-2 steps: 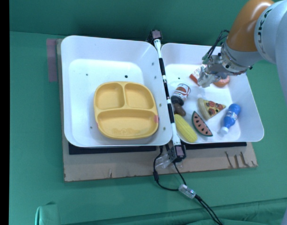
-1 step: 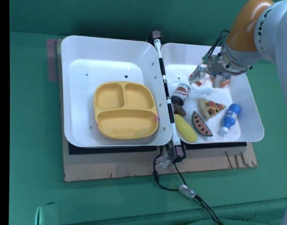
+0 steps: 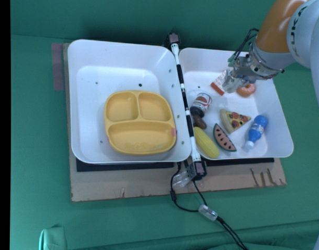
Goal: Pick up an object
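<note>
Gripper [image 3: 231, 83] low, wrist bent down

We count two white bins [image 3: 81, 87], one yellow divided plate [image 3: 140, 122], and eight small items: jar [image 3: 201, 104], corn [image 3: 206, 142], watermelon slice [image 3: 223, 138], pizza slice [image 3: 234, 120], bottle [image 3: 255, 131], doughnut [image 3: 247, 90], carton [image 3: 219, 82], brown piece [image 3: 200, 122].

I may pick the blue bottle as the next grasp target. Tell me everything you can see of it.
The blue bottle is a small toy, plastic by its look, with a blue body, a pale band around its middle and a white cap. It lies on its side on the floor of the right bin, near that bin's right wall, cap end pointing toward the bin's near edge. The pizza slice lies just left of it, apparently apart. Nothing grips it.
</note>
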